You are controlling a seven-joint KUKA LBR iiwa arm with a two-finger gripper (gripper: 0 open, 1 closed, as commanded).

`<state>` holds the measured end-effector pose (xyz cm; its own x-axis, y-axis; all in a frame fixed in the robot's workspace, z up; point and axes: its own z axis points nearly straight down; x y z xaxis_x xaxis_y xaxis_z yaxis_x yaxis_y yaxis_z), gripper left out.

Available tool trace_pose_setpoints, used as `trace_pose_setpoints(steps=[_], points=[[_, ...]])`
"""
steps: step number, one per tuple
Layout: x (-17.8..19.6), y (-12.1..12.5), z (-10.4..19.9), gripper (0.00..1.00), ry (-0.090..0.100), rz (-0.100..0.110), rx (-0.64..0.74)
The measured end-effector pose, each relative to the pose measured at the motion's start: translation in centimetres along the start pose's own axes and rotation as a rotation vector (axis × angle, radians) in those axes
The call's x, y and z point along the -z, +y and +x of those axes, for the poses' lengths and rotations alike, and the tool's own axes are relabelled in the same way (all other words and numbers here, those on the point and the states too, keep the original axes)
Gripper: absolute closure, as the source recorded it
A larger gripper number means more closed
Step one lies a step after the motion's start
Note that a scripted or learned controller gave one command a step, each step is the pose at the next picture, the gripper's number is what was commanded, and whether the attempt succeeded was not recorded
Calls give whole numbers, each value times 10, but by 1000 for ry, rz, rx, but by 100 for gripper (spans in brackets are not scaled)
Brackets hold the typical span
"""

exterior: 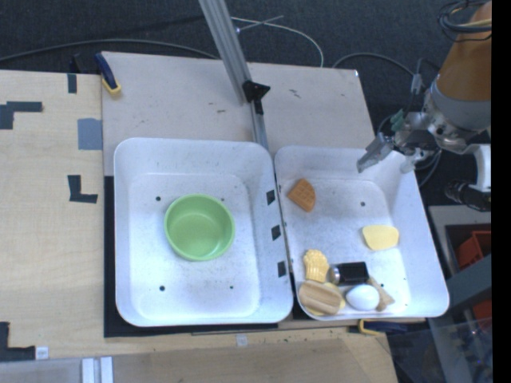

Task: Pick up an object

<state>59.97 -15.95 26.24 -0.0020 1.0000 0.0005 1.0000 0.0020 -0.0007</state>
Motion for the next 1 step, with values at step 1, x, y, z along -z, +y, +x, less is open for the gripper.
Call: trace_pose_setpoints(steps=[1], points=[[0, 0, 0, 0, 0, 0, 0]])
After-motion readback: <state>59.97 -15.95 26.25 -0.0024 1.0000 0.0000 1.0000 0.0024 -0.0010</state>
